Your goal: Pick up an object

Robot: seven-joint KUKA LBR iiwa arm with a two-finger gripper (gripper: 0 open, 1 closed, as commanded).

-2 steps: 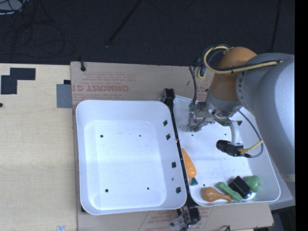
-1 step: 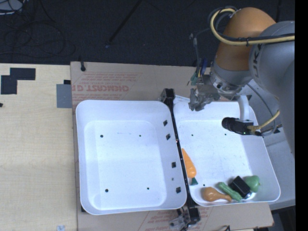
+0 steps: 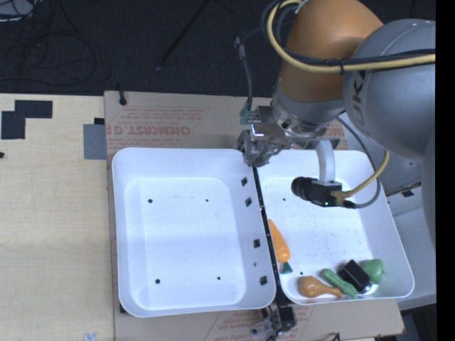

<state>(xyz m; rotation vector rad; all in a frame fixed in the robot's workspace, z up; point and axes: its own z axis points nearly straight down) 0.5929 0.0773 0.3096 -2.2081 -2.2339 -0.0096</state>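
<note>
My gripper (image 3: 259, 150) hangs over the far end of the divider between the two bins, under the orange band of the arm (image 3: 323, 30). The right bin (image 3: 394, 261) holds the objects. An orange carrot-shaped piece (image 3: 279, 241) lies along the divider, with a small dark green bit (image 3: 286, 267) just below it. In the near right corner sit a tan gourd-shaped toy (image 3: 316, 286), a green elongated piece (image 3: 340, 281), a black block (image 3: 353, 274) and a green rounded object (image 3: 372, 267), bunched together. The gripper is well away from all of them, at the far side of the bin.
The left bin (image 3: 124, 190) sits beside the right one, sharing the dark divider (image 3: 261, 219). A black cylinder on a cable (image 3: 316, 190) hangs from the arm over the right bin's middle. Cardboard lies under both bins, and the wooden bench extends left.
</note>
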